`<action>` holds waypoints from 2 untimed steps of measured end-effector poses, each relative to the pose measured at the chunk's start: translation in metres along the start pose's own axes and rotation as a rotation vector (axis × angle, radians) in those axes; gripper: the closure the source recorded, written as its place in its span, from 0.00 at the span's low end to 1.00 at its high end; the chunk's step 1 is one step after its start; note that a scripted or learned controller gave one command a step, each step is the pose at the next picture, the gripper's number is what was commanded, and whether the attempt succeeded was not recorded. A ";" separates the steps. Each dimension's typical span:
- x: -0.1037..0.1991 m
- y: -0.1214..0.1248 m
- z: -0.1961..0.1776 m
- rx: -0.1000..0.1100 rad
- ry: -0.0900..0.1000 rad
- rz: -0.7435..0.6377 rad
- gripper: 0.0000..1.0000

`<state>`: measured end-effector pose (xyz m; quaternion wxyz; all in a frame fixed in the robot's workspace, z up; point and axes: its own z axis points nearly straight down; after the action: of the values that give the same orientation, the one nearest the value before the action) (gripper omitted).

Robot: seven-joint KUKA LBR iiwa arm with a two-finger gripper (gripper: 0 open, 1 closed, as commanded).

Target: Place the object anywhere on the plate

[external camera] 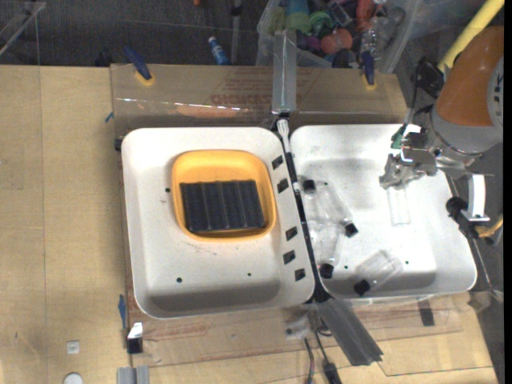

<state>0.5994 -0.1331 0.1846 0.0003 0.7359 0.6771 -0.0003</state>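
Note:
An orange-yellow plate (182,174) lies in the left bin (144,238), and a dark ridged rectangular piece (222,206) rests on its middle. My gripper (398,173) hangs over the upper right part of the right bin (448,254), far from the plate. Just below it a small clear, tube-like piece (398,210) lies on the bin floor; whether the gripper touches it is unclear. More clear plastic pieces with black caps lie scattered in the right bin: one near the divider (308,186), one at the middle (350,229) and one at the front (374,270).
A raised divider (292,214) with black clips separates the two bins. Behind the bench stands a clear box of coloured toys (336,10). A metal bar (282,70) runs back from the divider. The arm's orange band (472,78) fills the upper right.

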 end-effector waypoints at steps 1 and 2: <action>0.020 0.048 -0.002 -0.002 -0.001 -0.132 1.00; 0.046 0.064 -0.009 -0.004 -0.001 -0.337 1.00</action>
<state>0.6672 -0.0928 0.1940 0.0021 0.6121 0.7908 0.0004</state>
